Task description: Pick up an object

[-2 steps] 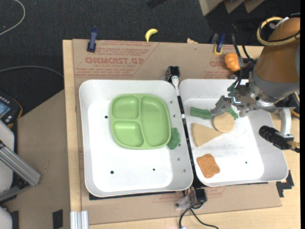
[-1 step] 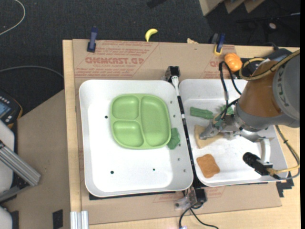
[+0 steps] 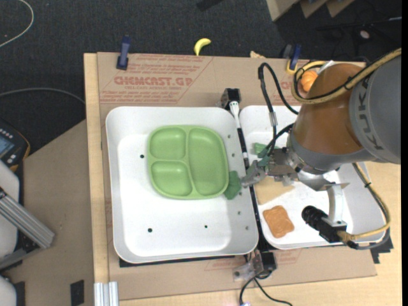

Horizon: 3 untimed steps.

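Your likeliest target was the pale green, three-compartment plastic plate [image 3: 189, 161], which lay flat in the left white bin [image 3: 127, 222], toward that bin's far right side, its right rim close to the wall shared with the right white bin [image 3: 366, 203]. You would have judged it light, stiff and smooth, probably slippery, and not fragile. Lying flat, it offered little to pinch except its raised outer rim or the ridges dividing its compartments; the right rim was the nearest place to take hold.

A small dark green piece [image 3: 233, 185] sat at the plate's near right corner, against the shared wall; what it was made of you could not tell. A flat orange-brown, spongy-looking square [image 3: 278, 221] lay at the near left corner of the right bin, likely soft and light.

The grey arm hung low over the right bin, its wrist tilted leftward, carrying the gripper [image 3: 250, 176] to the shared wall beside the plate's right rim. Whether the fingers were spread or pressed together you could not tell.
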Motion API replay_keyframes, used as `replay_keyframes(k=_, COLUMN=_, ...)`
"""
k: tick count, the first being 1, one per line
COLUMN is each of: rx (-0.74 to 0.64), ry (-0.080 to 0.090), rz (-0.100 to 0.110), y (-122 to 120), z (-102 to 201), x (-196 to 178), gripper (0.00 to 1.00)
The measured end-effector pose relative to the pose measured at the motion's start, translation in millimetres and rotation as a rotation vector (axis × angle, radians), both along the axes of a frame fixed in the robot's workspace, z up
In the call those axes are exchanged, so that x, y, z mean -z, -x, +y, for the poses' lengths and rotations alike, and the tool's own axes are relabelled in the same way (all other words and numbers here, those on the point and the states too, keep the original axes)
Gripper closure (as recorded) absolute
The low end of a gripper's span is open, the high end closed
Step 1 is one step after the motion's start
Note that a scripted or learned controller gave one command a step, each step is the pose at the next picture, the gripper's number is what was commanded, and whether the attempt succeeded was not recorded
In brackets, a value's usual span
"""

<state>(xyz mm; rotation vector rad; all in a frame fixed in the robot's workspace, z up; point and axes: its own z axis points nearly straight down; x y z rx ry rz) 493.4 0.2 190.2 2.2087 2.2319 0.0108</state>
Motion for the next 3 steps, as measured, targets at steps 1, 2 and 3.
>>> replay_keyframes(k=1, rx=0.006, ry=0.002, rz=-0.005, y=14, z=19, x=-106, gripper=0.00)
replay_keyframes(k=2, rx=0.009, ry=0.004, rz=0.002, y=13, z=18, x=-110, gripper=1.00)
replay_keyframes(k=3, rx=0.018, ry=0.005, rz=0.017, y=0, z=-39, x=12, gripper=1.00)
